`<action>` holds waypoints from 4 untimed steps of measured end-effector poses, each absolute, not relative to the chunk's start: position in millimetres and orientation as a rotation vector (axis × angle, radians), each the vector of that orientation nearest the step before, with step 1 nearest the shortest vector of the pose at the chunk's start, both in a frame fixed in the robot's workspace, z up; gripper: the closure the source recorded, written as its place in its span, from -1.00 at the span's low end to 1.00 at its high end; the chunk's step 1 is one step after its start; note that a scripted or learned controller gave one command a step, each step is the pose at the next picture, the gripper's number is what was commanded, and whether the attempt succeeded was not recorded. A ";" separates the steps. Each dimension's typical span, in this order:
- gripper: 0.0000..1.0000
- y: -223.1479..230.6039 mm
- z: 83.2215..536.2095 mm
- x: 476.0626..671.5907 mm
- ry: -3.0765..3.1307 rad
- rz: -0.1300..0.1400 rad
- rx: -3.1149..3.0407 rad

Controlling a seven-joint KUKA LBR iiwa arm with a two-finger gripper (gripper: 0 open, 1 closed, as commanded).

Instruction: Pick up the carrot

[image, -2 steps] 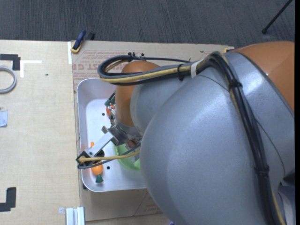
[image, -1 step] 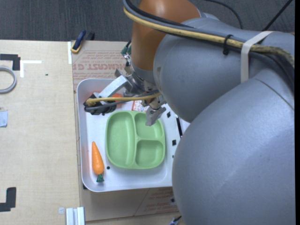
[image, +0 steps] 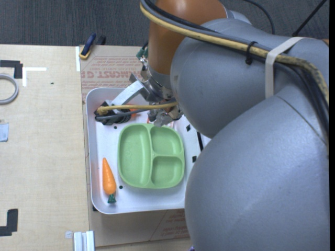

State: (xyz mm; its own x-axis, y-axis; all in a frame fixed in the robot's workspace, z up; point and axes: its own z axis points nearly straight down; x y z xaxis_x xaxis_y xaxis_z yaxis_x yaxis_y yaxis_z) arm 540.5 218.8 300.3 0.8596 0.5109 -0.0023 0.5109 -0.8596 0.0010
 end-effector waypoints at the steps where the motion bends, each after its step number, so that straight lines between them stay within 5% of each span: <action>1: 1.00 137.4 278.6 530.8 0.716 -0.004 3.058; 2: 1.00 191.3 219.1 505.9 0.652 -0.002 3.073; 3: 1.00 94.2 238.3 477.4 0.481 -0.005 3.104; 4: 1.00 53.2 267.1 478.2 0.594 -0.002 3.084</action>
